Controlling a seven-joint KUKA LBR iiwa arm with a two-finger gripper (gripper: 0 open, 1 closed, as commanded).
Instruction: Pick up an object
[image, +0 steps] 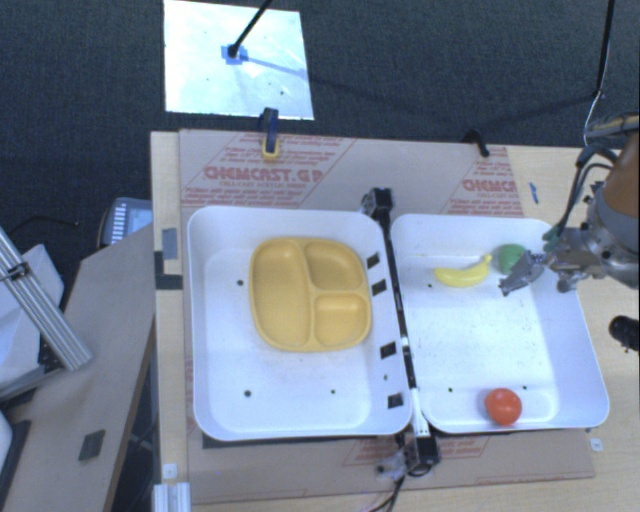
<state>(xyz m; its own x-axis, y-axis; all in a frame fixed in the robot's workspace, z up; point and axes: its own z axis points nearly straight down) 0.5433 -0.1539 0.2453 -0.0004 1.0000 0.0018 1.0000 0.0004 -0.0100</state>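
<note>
- We look down on a pale wooden surface (560, 175) carrying two shallow white bins side by side on a cardboard sheet (300, 172) printed in red letters.
- The left bin (215, 395) holds a yellow divided tray (308, 293), lying flat near its middle with three compartments.
- In the right bin (570, 390) we spot a yellow banana (463, 273) toward the far side, a green object (510, 256) just beside the banana's right end, and an orange-red round fruit (503, 405) close to the near wall, well apart from the other two.
- The arm (620, 215) comes in from the right, and its tool (538, 268) hangs over the right bin's far right part, just beside the green object.
- We see two fingers spread apart with nothing between them; whether a fingertip touches the green object, we cannot tell.
- A yellow clamp (270, 135) grips the far edge of the cardboard.
- Beyond the surface lies dark carpet, with a shiny square plate (238, 60) on it.
- At the left stand a beige side table (80, 330) and a slanted aluminium rail (40, 305).
</note>
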